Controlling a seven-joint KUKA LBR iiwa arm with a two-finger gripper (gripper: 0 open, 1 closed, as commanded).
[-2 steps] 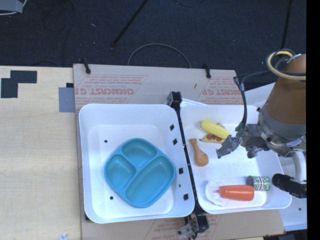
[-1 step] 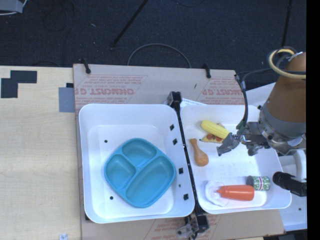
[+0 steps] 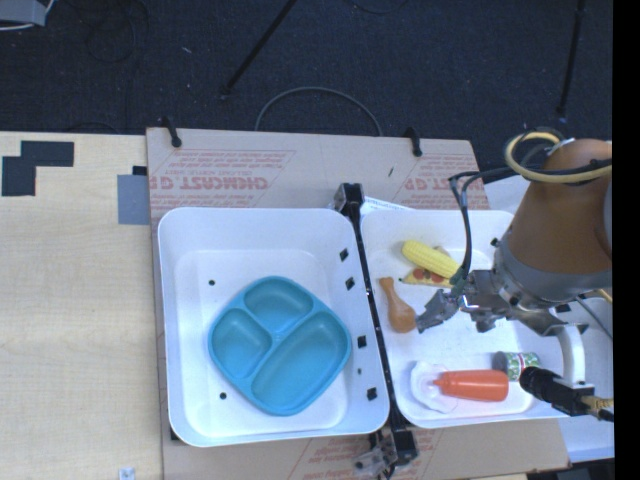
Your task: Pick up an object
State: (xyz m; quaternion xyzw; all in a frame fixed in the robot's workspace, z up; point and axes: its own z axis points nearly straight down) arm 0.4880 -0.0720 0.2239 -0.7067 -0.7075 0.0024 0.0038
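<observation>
The gripper (image 3: 437, 315) hangs low in the right bin (image 3: 400, 238), fingers apparently spread and holding nothing. A brown drumstick (image 3: 397, 306) lies just at its nine o'clock, corn (image 3: 430, 259) at twelve, an orange bottle (image 3: 470, 385) at five. Closing now, the fingers would likely graze the drumstick's edge and push it away.

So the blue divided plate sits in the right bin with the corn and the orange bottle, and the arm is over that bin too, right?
Not quite. The camera view shows the blue divided plate in the left bin, by itself. The corn and orange bottle are in the right bin, and the arm's gripper is over that one.
</observation>
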